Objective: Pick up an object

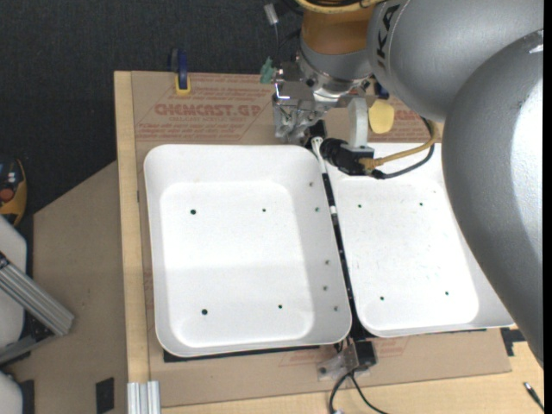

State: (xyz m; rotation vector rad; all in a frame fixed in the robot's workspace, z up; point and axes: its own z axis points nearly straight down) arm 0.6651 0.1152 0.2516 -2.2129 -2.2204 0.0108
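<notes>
My gripper [291, 124] hangs over the far edge of the bench, just beyond the far right corner of the left white bin [233, 257]. It sits above the brown board, not inside either bin. A small pale yellow rounded thing [381, 116] shows right of the wrist, beyond the far rim of the right white bin [405, 257]. I cannot tell whether it lies on the board or hangs from the arm. Nothing shows between the gripper's tips.
The grey arm [483, 102] covers the right side of the view and part of the right bin. A blue and yellow clamp [180, 69] stands at the board's far left edge. Cables and a small connector [349, 360] lie at the near edge between the bins.
</notes>
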